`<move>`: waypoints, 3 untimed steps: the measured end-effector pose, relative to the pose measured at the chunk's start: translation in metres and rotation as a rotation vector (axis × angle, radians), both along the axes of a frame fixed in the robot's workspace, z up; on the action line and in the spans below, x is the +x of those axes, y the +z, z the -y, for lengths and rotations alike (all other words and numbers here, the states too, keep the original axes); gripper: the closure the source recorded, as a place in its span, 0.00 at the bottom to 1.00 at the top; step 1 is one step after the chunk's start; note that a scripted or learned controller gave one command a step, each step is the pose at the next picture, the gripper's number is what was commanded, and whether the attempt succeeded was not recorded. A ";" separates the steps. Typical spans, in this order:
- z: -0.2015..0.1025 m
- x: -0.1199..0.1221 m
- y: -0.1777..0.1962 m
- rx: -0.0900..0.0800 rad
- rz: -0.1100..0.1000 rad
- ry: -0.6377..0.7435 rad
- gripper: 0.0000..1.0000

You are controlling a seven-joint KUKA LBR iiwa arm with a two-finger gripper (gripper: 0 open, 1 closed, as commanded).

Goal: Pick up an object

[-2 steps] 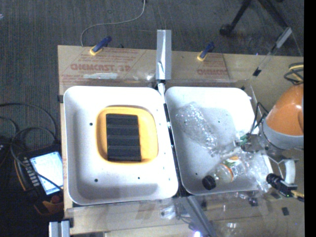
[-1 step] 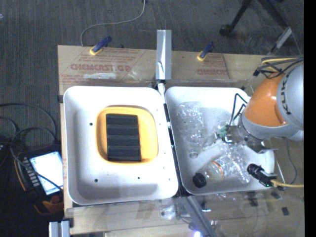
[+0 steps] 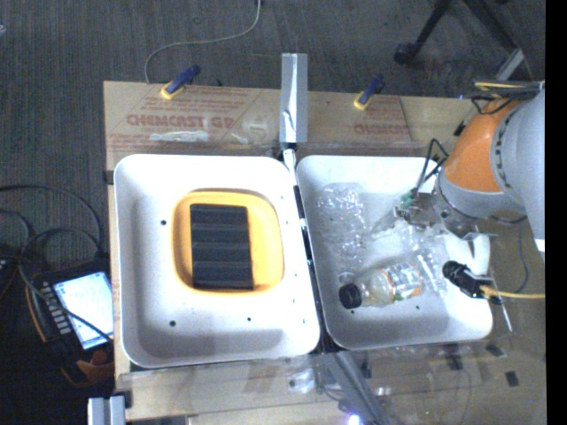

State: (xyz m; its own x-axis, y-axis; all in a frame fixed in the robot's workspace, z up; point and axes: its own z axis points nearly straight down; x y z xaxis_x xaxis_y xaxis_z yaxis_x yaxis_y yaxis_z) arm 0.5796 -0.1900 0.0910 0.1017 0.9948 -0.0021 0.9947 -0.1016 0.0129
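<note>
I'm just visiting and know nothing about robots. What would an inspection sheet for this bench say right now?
Surface: wooden bench bearing left bin and right bin.
Job's things: yellow tray with black insert in left bin; clear bottle with dark cap lying in right bin; crumpled clear plastic beside it.
Clutter: two clamps on the bench's far edge.
Grippers: gripper low over right bin; fingers unclear.
Cables: cable on the floor.
Surroundings: carpet, chair base, tablet.

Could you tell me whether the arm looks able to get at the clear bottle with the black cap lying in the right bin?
Probably yes. The bottle lies uncovered near the right bin's front wall, and the gripper is above that same bin, with crumpled clear plastic off to the side.
</note>
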 end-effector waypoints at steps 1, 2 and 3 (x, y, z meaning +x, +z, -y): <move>0.017 -0.049 0.001 -0.007 0.003 0.295 0.00; 0.017 -0.048 0.011 -0.008 0.007 0.296 1.00; -0.012 -0.032 0.111 0.000 -0.013 0.145 1.00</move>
State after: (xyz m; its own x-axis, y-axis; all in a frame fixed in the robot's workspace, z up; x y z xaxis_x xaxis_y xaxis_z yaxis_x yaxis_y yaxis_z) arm 0.5477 -0.1781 0.2020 -0.0427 0.9991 -0.0022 0.9991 0.0427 -0.0004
